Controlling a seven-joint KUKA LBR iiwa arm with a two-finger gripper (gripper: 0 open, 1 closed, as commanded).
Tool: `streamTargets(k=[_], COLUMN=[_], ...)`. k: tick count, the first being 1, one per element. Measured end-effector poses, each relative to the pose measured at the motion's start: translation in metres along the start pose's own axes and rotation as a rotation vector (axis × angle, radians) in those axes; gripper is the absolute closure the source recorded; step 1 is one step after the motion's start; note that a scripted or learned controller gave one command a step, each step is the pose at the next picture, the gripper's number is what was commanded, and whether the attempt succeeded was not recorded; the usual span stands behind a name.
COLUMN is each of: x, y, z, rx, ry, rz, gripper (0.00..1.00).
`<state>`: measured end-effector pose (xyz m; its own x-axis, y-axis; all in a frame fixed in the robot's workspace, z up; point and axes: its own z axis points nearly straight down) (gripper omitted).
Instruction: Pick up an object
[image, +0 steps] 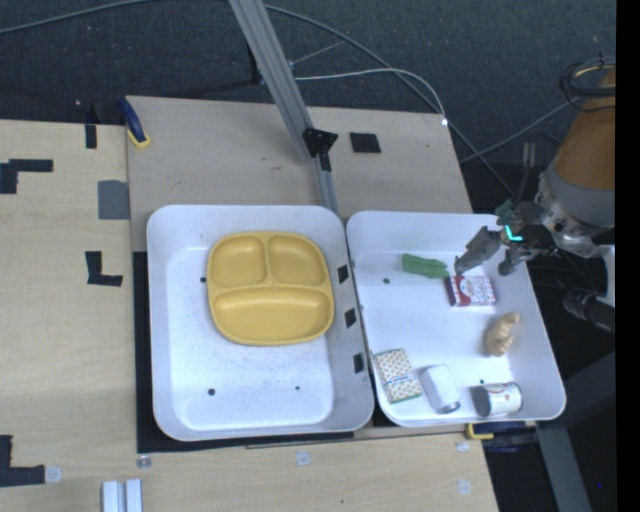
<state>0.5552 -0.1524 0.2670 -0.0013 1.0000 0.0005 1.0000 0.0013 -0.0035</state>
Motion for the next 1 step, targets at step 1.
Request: streamTargets(k=[1], x=[0.0000], y=[0.0005], z=[-0.0008], rx=[-0.002], ry=[0.000], rz=[0.000], gripper=[0.00])
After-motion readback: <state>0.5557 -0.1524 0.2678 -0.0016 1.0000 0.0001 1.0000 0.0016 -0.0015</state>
